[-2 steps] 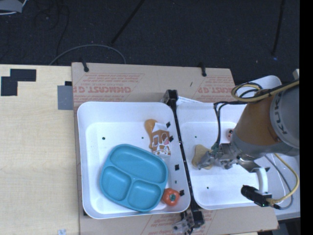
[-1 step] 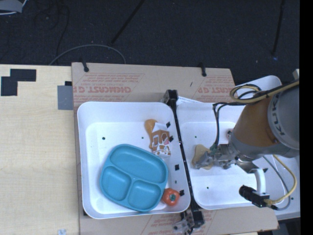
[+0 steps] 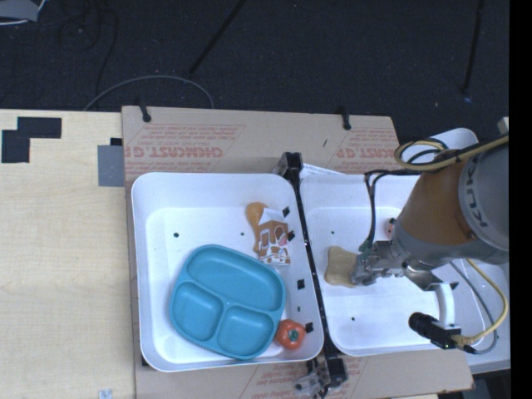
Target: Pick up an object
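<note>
Evidently the gripper [image 3: 359, 274] sat low against the tan object [image 3: 338, 266] in the right bin [image 3: 391, 343], its jaw state impossible to tell, so a shallow edge contact risked nudging it away rather than securing it.

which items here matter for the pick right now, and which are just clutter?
In play:
- gripper, low in the right bin
- tan object at the gripper's tip; grasp unconfirmed

Lying about, all in the left bin:
- blue divided plate
- small red-orange object by the plate's edge
- giraffe toy
</note>
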